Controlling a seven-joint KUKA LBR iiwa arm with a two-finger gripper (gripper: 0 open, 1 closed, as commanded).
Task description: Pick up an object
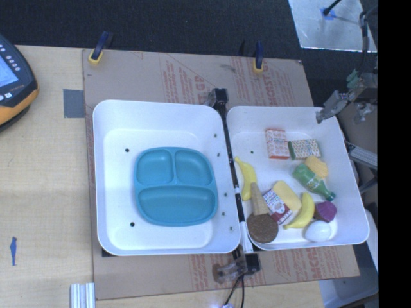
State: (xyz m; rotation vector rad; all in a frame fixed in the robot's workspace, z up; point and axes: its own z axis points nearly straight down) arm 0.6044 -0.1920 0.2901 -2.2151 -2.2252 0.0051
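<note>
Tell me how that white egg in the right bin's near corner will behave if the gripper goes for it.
The white egg looks smooth and rounded, so it probably slips or rolls when pinched. It lies against a banana and the right bin wall, likely limiting finger room. It is probably light.

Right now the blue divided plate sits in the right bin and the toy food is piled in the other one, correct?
Not quite. The camera view shows the blue divided plate in the left bin, not the right. The toy food, such as the banana and green bottle, is in the other one, the right bin.
</note>
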